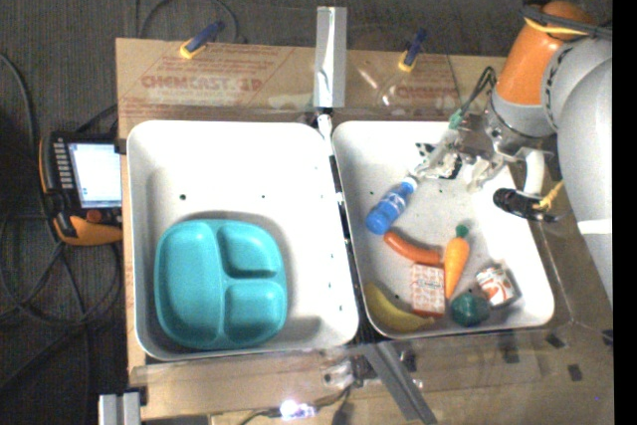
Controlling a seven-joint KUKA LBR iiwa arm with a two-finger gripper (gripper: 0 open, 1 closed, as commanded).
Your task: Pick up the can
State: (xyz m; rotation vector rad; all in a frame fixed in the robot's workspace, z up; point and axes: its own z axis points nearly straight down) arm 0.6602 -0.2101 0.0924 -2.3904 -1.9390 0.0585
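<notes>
At the far left of the frame a handheld pendant [82,184] with a lit screen and orange trim lies beside the bench [139,85]. Next comes the left bin [139,244], smooth white plastic with rounded corners, and in its lower part sits a teal tray [221,284], glossy and rounded, split into three compartments.

The right bin [358,214] holds the clutter. Along its lower left edge lies a curved yellow banana [391,309]. Above it a small blue bottle [389,206] with a white cap lies tilted, cap toward the upper right. An orange-red sausage shape [412,247] lies just below it, and a small red-and-white carton [427,289] rests beneath that. A toy carrot [456,259] stands nearly upright in the frame, its green tip at the top, with a dark green round lump [468,310] under it.

The can [496,285] is in the lower right corner of the right bin, just beside the green lump. It lies on its side, short and cylindrical, red and white label with a shiny metal end, its long axis running from upper left to lower right.

The claw [456,162] hovers at the upper right of that bin, well apart from the can; I cannot tell how it is set.
</notes>
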